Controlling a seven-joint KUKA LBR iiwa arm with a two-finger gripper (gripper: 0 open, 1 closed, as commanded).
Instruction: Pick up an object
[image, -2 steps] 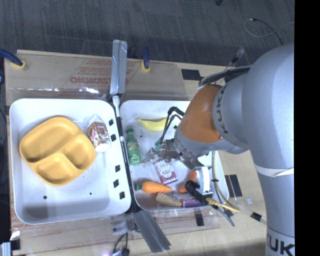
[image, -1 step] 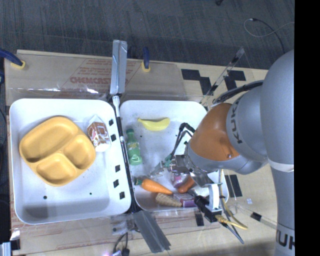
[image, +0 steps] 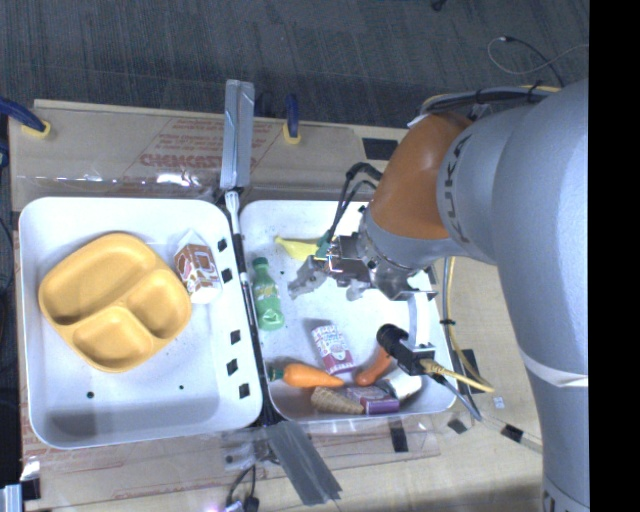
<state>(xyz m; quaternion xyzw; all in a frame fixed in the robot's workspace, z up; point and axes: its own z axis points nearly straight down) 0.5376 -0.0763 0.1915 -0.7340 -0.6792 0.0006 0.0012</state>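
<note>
Reaching in from the right, the grey arm (image: 480, 190) hangs low over the top part of the right bin (image: 295, 335). Its jaws are down inside this bin, just beside a small yellow thing (image: 293, 245) that lies near the bin's top wall. I cannot tell if the jaws are wide or narrow, and I see nothing held in them.

A green bottle (image: 266, 297) lies near the left wall of the same bin, a little below the yellow thing. Lower down is a red and white packet (image: 331, 347). Along the bottom wall lie a carrot (image: 310, 377), a second orange piece (image: 375, 367), a brown bumpy thing (image: 335, 400) and a small purple thing (image: 379, 404), all close together.

The left bin (image: 130, 400) holds a big yellow plate (image: 113, 300) with three parts. A small brown and white packet (image: 197, 270) sits right next to the plate, by the wall between the bins. Both bins sit side by side on the table (image: 90, 150).
</note>
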